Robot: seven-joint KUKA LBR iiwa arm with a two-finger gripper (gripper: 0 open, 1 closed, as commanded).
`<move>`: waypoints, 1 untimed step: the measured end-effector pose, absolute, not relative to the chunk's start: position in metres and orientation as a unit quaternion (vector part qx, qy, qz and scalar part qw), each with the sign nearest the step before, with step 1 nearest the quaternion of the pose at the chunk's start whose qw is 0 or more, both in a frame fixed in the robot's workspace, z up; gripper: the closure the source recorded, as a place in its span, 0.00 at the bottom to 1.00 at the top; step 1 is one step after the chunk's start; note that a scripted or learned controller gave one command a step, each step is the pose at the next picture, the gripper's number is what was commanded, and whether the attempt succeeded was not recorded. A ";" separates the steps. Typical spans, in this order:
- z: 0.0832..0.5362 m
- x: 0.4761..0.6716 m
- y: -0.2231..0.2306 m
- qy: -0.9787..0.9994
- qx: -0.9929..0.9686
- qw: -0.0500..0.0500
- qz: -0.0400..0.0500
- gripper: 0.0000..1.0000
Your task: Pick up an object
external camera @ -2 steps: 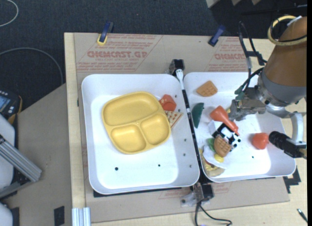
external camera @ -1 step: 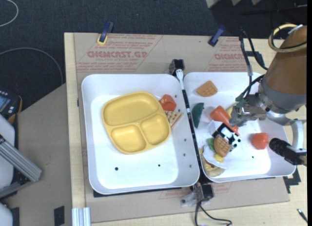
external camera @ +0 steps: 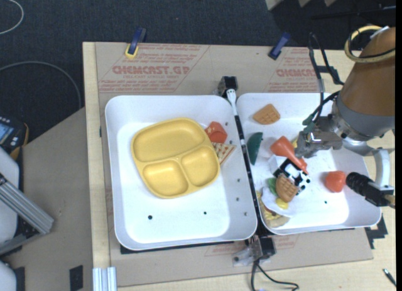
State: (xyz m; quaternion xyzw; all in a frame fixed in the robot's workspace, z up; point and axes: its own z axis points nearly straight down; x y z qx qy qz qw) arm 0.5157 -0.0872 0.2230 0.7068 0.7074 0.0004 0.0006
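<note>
Here, orange carrot (external camera: pixel 286 148), slanted, tapered

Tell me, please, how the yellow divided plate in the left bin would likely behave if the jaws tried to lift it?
The yellow divided plate looks like moulded plastic, so probably stiff and light for its size. It lies flat in the left bin with a low, rounded rim, so a grasp at the edge might slip. Being broad, it would likely tilt if lifted from one side.
</note>
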 end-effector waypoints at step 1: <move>0.224 0.518 -0.070 0.708 0.706 0.001 0.001 1.00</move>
